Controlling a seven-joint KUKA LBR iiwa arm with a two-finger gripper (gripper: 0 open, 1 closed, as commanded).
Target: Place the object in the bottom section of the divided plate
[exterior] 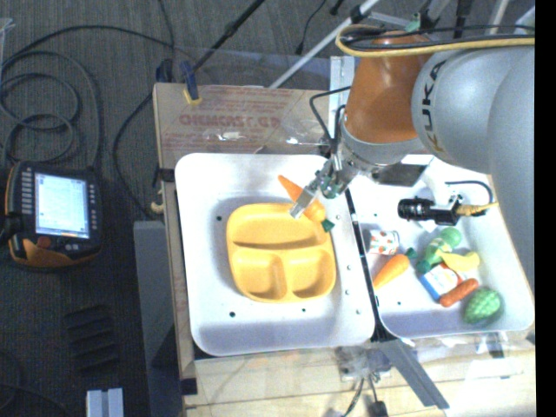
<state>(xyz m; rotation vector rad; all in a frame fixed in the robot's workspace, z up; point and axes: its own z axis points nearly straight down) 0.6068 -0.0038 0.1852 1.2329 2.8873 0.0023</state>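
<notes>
While the hand (313, 200) grips a carrot (295, 189), at the plate's (261, 272) upper-right rim.

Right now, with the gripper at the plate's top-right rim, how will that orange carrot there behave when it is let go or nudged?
The carrot looks like a rigid toy, so it should probably keep its shape. Its tapered, rounded body may roll or pivot toward its thin tip. It lies against the gripper over the rim of the divided plate, so it could slide off either side.
</notes>
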